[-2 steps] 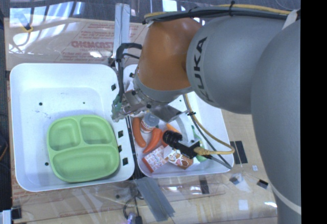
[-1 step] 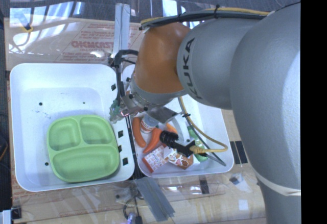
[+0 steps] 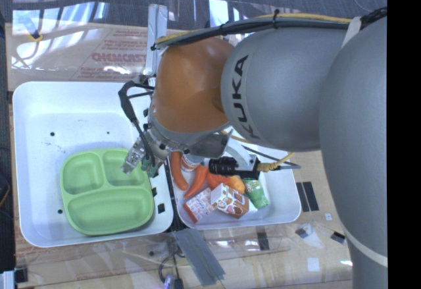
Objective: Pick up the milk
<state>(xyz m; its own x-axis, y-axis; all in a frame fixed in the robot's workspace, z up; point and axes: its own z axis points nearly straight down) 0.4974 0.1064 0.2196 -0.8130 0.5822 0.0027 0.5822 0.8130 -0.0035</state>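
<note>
Milk [image 3: 227,202] sits in the right bin [image 3: 284,210], lower middle of frame, lying roughly left-right beside the carrot [image 3: 196,182]. Gripper [image 3: 137,161] hangs over the green plate [image 3: 105,205] in the left bin, so milk's down-right of it. Can't tell whether it's open or closed.

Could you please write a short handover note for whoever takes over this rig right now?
Gripper: over the left bin, at the upper right corner of the green divided plate; I see nothing between its fingers, and cannot tell whether they are open or shut.
Milk: the small carton lies in the right bin, near its front edge, beside a second printed carton, an orange carrot and a green item.
Done: nothing yet; the milk is not picked up.
Left: bring the gripper across to the right bin, grasp the carton and lift it.
</note>
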